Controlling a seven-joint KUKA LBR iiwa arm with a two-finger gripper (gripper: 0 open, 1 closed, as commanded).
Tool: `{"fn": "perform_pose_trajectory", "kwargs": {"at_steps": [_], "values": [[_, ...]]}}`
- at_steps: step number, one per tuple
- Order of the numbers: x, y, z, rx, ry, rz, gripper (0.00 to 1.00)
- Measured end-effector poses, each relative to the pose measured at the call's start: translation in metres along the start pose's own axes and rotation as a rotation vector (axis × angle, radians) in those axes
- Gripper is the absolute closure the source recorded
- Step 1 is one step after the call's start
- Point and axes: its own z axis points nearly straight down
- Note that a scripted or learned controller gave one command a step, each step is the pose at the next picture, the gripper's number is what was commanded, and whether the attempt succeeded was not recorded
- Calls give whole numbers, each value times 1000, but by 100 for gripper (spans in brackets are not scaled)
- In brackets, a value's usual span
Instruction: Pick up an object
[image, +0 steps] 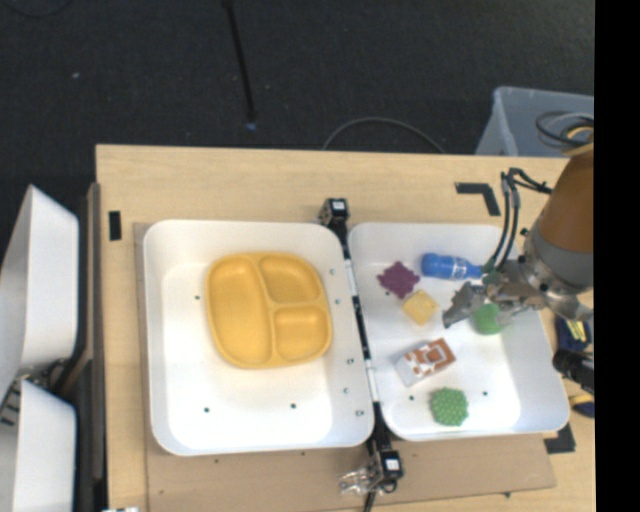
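My gripper (478, 303) hangs low over the right bin (520, 400), near its right side. A small green object (487, 320) lies right at the gripper's lower edge, partly covered by it; whether it is gripped cannot be made out. Left of the gripper lie a yellow block (420, 307), a purple star-shaped piece (399, 278) and a blue bottle (449, 266) on its side. Nearer the front of the bin sit an orange-and-white box (428, 360) and a green bumpy ball (449, 406).
The left bin (180, 400) holds a yellow divided plate (268, 308). A black divider rail (357, 320) runs between the bins. A grey-blue tub (535, 118) stands beyond the bench at the back right, and cables (512, 200) trail along the arm.
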Motion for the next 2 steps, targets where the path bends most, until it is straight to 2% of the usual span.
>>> {"fn": "perform_pose_trajectory", "kwargs": {"at_steps": [1, 2], "values": [[0, 3, -7, -13, -3, -3, 0], [-10, 7, 49, -8, -3, 1, 0]]}}
